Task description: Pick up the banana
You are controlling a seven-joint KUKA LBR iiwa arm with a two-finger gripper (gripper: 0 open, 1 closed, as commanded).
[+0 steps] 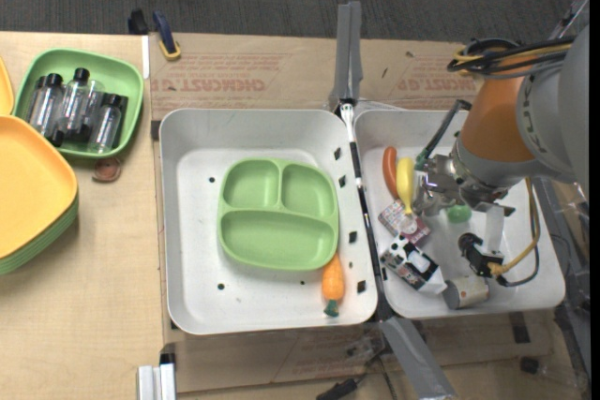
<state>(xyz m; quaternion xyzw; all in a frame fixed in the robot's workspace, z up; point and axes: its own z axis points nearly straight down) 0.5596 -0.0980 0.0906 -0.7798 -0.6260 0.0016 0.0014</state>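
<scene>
The banana (405, 179) is small and yellow and lies at the left side of the right bin (534, 295), beside a red-orange pepper-like toy (389, 166). My gripper (428, 187) hangs low over that bin, right next to the banana on its right side. The grey arm with the orange band (497, 122) comes in from the right above it. From this angle I cannot make out whether the banana is held.
The right bin also holds a pink packet (400, 220), a black-and-white item (412, 265), a grey block (466, 292) and a small green piece (457, 213). In the left bin (187, 229) are a green divided plate (278, 215) and a carrot (333, 281). A bottle tray (80, 103) and yellow plates (33, 192) stand far left.
</scene>
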